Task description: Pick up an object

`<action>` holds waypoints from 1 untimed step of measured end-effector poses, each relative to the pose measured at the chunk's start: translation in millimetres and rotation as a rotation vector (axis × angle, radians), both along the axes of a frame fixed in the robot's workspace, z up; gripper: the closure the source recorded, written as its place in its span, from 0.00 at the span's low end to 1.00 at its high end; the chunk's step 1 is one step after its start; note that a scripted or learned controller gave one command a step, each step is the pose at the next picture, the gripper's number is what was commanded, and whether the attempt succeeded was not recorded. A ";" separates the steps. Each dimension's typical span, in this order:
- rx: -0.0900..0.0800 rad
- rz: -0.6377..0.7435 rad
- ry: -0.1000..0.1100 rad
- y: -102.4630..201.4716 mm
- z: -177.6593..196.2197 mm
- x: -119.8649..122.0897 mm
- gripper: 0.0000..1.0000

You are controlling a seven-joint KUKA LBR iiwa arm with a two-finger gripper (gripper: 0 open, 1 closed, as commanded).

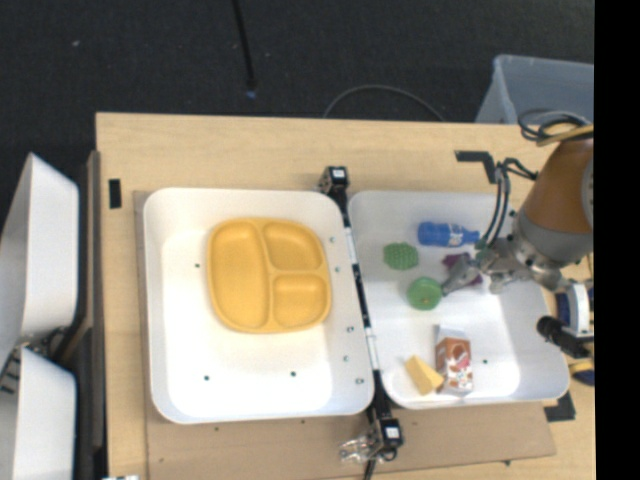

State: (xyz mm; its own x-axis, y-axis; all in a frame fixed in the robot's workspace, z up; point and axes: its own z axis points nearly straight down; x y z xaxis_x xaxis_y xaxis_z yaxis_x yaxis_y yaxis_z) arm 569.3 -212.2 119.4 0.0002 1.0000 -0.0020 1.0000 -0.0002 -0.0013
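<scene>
Two white bins sit side by side on the wooden bench (240,148): the left bin (180,368) holds a yellow divided plate (268,274), and the right bin (520,368) holds the loose objects. In the right bin lie a dark green round piece (401,256), a lighter green round piece (424,292) below it, a yellow wedge (424,374) beside a red-and-white packet (455,363) near the front wall, and a blue bottle (446,234) towards the back. Just right of the lighter green piece the gripper (466,272) is low in the bin, with something small and purplish at its tip, and whether it is clenched or released cannot be told; the grey arm (555,208) with its orange band reaches in from the right.
</scene>
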 end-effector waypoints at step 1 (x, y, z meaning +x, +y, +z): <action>-0.001 -0.001 -0.007 -1.2 13.8 1.5 1.00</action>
State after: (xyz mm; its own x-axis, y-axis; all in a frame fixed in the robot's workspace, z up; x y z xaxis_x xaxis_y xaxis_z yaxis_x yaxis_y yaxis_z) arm 570.9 -213.4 133.2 0.0010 1.0000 -0.0035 1.0000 -0.0010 0.0052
